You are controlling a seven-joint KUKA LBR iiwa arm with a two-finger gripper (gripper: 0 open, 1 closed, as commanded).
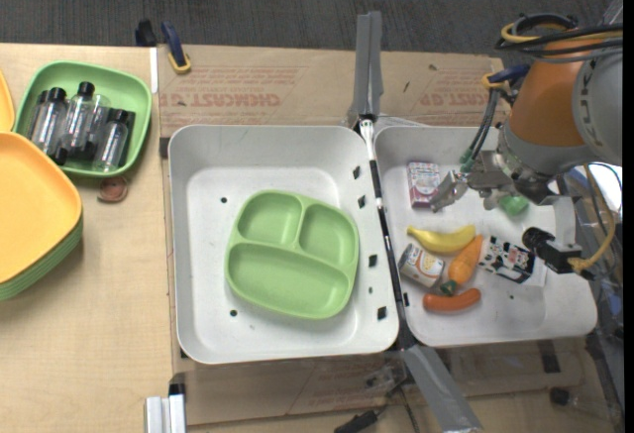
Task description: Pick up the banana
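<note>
The yellow banana (443,239) lies in the right white bin (515,312), near its left side, with its curve opening upward. An orange carrot (464,261) rests against its right end. My gripper (448,191) hangs above the bin, a little up from the banana and beside a small pink-and-white packet (424,183). Nothing is seen in its grasp. The grey arm with its orange band (555,109) reaches in from the right.
A small tin (421,266), a red chilli (452,300), a black-and-white card (507,260) and a green item (513,204) share the right bin. The left bin (198,223) holds a green divided plate (293,253). Orange plates (35,218) and a green tray of bottles (84,119) stand far left.
</note>
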